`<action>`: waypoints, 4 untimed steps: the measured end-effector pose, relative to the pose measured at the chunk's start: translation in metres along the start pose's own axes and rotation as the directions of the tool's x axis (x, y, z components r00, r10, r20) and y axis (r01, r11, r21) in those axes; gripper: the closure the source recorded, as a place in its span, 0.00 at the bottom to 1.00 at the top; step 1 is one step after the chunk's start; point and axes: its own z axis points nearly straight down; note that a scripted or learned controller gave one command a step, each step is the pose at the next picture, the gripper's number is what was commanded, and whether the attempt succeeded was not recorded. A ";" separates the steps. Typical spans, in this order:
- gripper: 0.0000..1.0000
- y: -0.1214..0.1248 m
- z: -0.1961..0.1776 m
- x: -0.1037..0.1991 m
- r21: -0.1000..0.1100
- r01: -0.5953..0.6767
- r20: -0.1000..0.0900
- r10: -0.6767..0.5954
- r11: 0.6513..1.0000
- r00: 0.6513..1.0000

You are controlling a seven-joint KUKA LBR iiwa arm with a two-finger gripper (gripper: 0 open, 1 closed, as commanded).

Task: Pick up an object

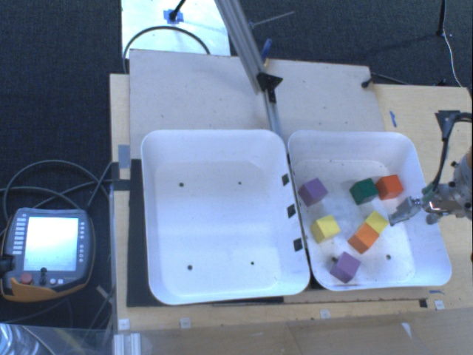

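The tool (405,211) is reaching in over the right rim of the right bin (436,261), holding nothing; I cannot tell how wide it is standing. Just beside its tip are lying a yellow block (376,222) and an orange block (363,237). Farther off, toward the left bin (159,220), a purple block (312,191) is sitting with open floor around it.

Arm (460,198) cut off at right edge, tool (405,211) fingertips too small and blurred to read
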 end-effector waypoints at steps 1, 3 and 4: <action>0.00 -0.003 0.056 0.010 0.001 0.000 -0.001 0.000 1.000 1.000; 1.00 -0.002 -0.004 0.001 -0.008 0.001 0.004 -0.001 1.000 1.000; 1.00 0.000 -0.015 0.001 -0.005 0.002 0.002 -0.002 1.000 1.000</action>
